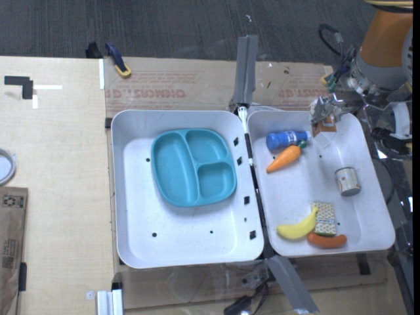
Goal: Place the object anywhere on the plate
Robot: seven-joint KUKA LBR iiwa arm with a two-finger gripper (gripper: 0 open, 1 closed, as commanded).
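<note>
Bins: two white bins (125,195), side by side
Plates: one blue plate (193,167) with three compartments
Bottles: one blue bottle (285,139)
Carrots: one carrot (283,159)
Cans: one silver can (348,181)
Bananas: one banana (296,228)
Sponges: one sponge (325,218)
Sausages: one sausage (326,241)
Clamps: one clamp (117,60)

Smooth glossy teal plastic for the plate (194,167), mid-left of frame. Shiny white plastic on both bins (125,195), brushed-metal look on the little can (348,181) at right. Matt pale wood bench (52,123) at left.
</note>
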